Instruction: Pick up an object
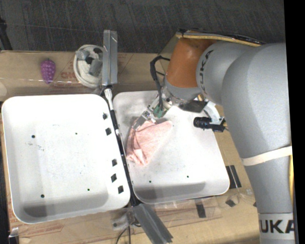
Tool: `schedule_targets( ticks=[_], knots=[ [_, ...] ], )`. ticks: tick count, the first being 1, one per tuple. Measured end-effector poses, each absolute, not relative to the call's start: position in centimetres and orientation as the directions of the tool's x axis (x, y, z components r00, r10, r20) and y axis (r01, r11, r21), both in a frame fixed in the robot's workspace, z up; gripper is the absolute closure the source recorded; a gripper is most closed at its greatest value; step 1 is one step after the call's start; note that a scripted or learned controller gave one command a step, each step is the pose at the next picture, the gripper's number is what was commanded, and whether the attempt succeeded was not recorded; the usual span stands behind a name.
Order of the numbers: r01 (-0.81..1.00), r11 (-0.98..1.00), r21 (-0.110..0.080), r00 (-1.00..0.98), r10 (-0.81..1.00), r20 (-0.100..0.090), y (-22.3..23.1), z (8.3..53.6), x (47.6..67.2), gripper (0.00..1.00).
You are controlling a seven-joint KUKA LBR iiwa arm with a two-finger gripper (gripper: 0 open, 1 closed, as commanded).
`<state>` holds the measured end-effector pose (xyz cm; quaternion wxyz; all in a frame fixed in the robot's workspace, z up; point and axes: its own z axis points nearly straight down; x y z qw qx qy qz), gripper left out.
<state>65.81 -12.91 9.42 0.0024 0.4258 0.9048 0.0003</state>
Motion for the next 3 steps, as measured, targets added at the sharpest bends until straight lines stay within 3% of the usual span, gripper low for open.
schedule_targets(
  ticks=[1, 2, 3],
  knots=[
    [0.802, 0.598, -0.002, -0.598, 0.802, 0.002, -9.5, 9.2, 63.0, 0.00],
    [0.801, 0.599, -0.002, -0.599, 0.801, 0.002, -9.6, 10.2, 63.0, 1.00],
    [0.902, 0.431, -0.002, -0.431, 0.902, 0.000, -5.2, 19.2, 65.7, 1.00]
  ],
)
